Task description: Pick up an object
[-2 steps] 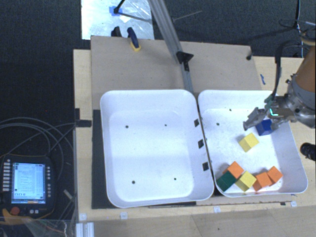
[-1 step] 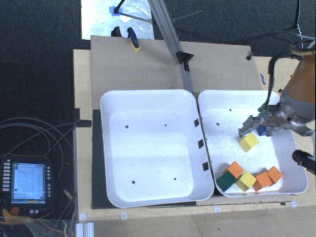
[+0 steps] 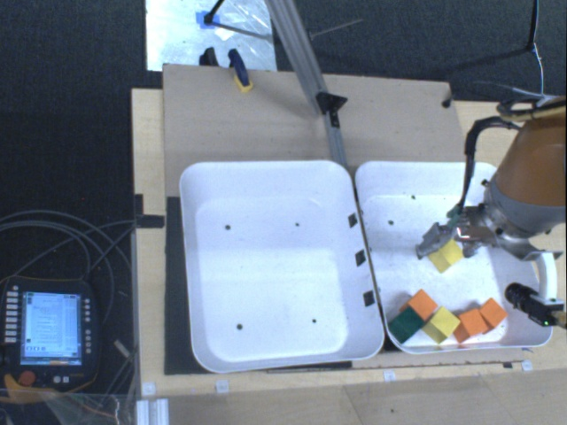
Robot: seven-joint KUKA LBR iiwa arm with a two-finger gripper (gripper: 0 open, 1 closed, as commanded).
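Note:
My gripper (image 3: 447,242) hangs over the middle of the right white bin (image 3: 390,193), below the grey arm with its orange band. A yellow block (image 3: 446,256) sits tilted between its two grey fingers (image 3: 431,241), and the gripper is shut on it. Near the bin's front edge lies a cluster of loose blocks: an orange one (image 3: 423,304), a green one (image 3: 407,326), a second yellow one (image 3: 440,325), and two more orange ones (image 3: 470,323) (image 3: 493,312).
The left white bin (image 3: 204,202) adjoins the right one, with black clips (image 3: 361,258) along the shared wall. A slanted grey pole (image 3: 306,56) crosses the back of the bench. A teach pendant (image 3: 44,330) with cables lies off the bench at left.

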